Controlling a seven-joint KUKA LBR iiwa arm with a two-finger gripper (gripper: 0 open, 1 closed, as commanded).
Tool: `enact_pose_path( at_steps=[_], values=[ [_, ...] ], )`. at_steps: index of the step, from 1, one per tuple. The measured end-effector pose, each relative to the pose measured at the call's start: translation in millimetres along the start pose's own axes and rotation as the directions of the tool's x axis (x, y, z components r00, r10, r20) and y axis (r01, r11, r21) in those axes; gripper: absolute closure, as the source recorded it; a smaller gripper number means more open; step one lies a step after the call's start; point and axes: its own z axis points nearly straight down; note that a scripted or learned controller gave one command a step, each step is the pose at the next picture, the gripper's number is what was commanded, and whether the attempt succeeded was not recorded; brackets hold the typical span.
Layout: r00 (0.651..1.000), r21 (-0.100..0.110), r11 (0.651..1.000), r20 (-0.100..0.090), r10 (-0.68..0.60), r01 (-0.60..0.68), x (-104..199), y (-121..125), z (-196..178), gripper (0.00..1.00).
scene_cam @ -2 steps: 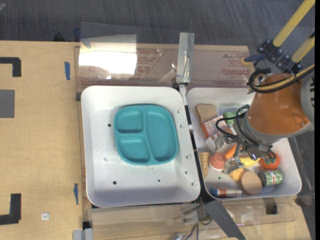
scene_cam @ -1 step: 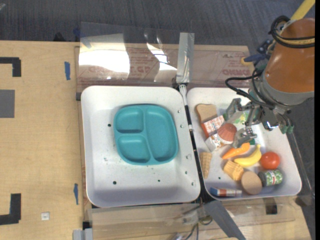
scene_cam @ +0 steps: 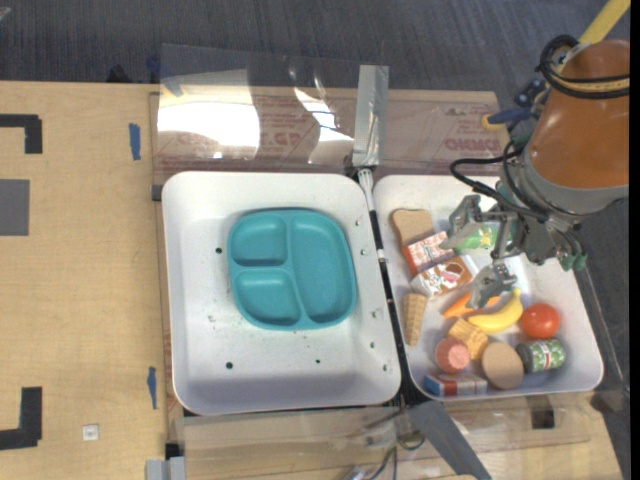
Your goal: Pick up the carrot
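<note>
The carrot (scene_cam: 458,305) is a small orange piece lying at a slant in the middle of the right bin (scene_cam: 588,320), between a white packet and a yellow banana (scene_cam: 499,316). My gripper (scene_cam: 490,284) hangs low over the bin just right of the carrot's upper end, above the banana's tip. Part of the carrot is hidden under the gripper. I see nothing lifted off the pile.
The right bin is crowded: bread slice (scene_cam: 407,224), red-and-white carton (scene_cam: 428,251), ice-cream cone (scene_cam: 414,314), tomato (scene_cam: 541,320), green can (scene_cam: 546,355), brown round piece (scene_cam: 503,366). The left bin (scene_cam: 190,288) holds a teal divided plate (scene_cam: 293,269).
</note>
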Motion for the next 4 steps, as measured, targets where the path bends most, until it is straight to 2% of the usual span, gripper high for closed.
enact_pose_path(
  at_steps=[1,2,3,4],
  values=[
    [1.000,-0.001,1.000,-0.008,0.016,-0.016,34,-39,86,0.00],
    [1.000,0.001,1.000,0.002,-0.017,0.017,43,-43,160,0.00],
    [1.000,0.003,1.000,0.005,-0.026,0.026,17,-42,167,0.00],
    [0.936,0.007,0.936,0.009,-0.353,0.353,31,-31,167,0.00]
  ],
)
